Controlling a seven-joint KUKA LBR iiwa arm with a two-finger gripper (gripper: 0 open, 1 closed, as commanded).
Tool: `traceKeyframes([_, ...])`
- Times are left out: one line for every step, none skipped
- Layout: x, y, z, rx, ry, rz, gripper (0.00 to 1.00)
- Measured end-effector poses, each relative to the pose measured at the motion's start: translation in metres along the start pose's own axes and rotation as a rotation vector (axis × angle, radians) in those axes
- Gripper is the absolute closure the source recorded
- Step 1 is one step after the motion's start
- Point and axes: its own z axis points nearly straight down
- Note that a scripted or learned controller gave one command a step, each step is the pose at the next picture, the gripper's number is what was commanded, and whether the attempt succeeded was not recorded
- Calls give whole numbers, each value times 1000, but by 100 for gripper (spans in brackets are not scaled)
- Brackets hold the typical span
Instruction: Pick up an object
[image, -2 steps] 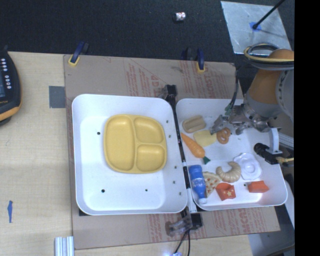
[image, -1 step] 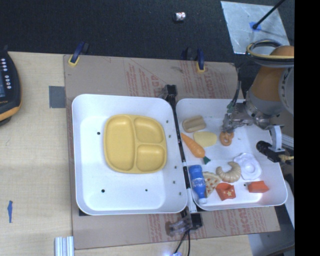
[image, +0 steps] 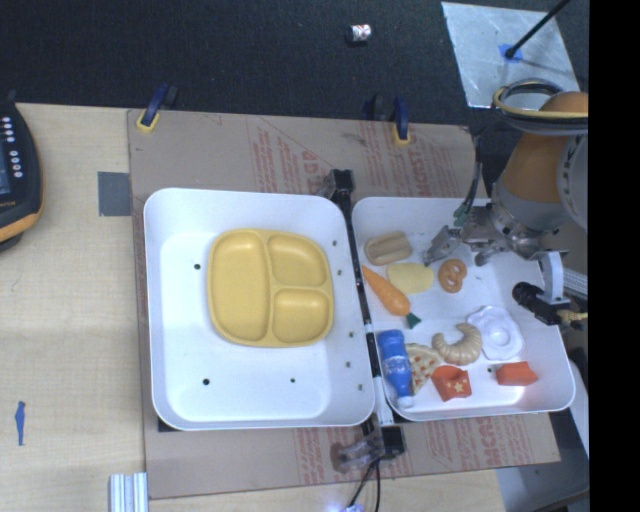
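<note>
The gripper (image: 452, 243) is being held low over the right bin (image: 560, 395), its fingers spread apart with nothing between them, just above the pretzel (image: 452, 275) and beside the yellow block (image: 410, 277). For a clean pick, one item is best being centred between the fingers before closing, clear of the carrot (image: 386, 290). The arm's upper part is being cut off at the right, and the fingertips are hard to make out

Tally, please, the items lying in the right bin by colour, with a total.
Orange or red: 4 (carrot, pretzel, two red pieces)
Tan or yellow: 4 (bread roll, yellow piece, croissant, pizza slice)
White: 1 (egg)
Blue: 1 (tube)
Total: 10
</note>
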Motion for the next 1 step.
traceKeyframes([2, -22, 13, 9, 4, 5, 0])
